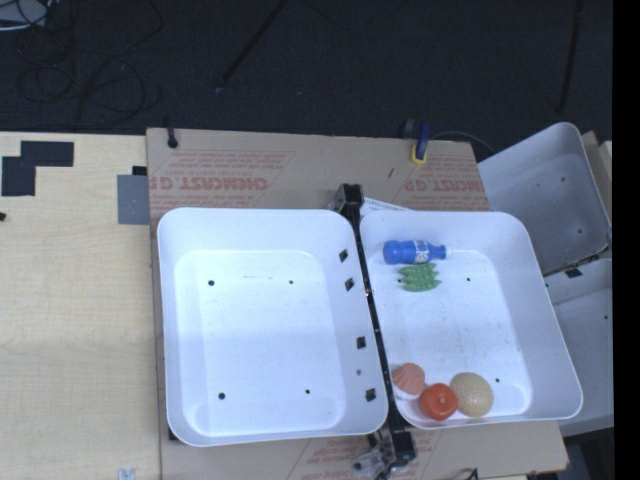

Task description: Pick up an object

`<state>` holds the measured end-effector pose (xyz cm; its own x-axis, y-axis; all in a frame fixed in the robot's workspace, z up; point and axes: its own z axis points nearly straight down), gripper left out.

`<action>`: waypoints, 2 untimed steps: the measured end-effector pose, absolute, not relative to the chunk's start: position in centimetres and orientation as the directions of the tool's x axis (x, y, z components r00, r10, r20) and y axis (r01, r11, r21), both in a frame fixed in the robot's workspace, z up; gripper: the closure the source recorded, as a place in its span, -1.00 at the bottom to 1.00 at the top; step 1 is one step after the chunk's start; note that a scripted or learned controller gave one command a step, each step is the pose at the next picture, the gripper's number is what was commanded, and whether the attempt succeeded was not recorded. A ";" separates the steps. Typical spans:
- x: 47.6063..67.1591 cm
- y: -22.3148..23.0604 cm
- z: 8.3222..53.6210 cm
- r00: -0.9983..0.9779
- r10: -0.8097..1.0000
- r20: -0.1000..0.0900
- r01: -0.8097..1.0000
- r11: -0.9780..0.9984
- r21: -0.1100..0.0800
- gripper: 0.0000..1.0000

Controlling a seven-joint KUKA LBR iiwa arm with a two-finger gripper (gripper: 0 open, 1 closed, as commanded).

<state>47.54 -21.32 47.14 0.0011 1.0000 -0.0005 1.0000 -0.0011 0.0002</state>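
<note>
- From my remote station I see four candidates for pickup, all lying in the right shallow white plastic bin (pixel 545 298); the left shallow white plastic bin (pixel 180 268) beside it is bare.
- The small blue plastic bottle with a white cap (pixel 413 252) lies on its side near the bin's far wall. I judge it light, stiff and smooth; I would take it across the middle of its body, since it may roll.
- Just beside it, on the near side, sits a small green leafy-looking toy (pixel 420 279). It looks low and flat, possibly soft, and I would expect a harder grab.
- Three round items huddle at the near wall: a pale pink rounded object (pixel 407 377), a red-orange ball-shaped fruit toy (pixel 438 401) and a tan egg-shaped object (pixel 472 393), touching or nearly so.
- I judge these light and slippery-round; crowding against the wall leaves little room either side.
- The bottle, standing apart from the cluster, seems my easiest choice.
- The tool's state: I cannot tell.
- Both bins rest on a brown cardboard sheet (pixel 300 173) laid over the pale wooden desk (pixel 70 298).
</note>
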 end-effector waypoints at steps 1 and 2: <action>47.6 -21.3 48.3 -0.003 1.000 -0.001 1.000 0.003 0.000 -1.00; 47.7 -21.3 49.2 -0.006 1.000 -0.001 1.000 0.006 -0.002 1.00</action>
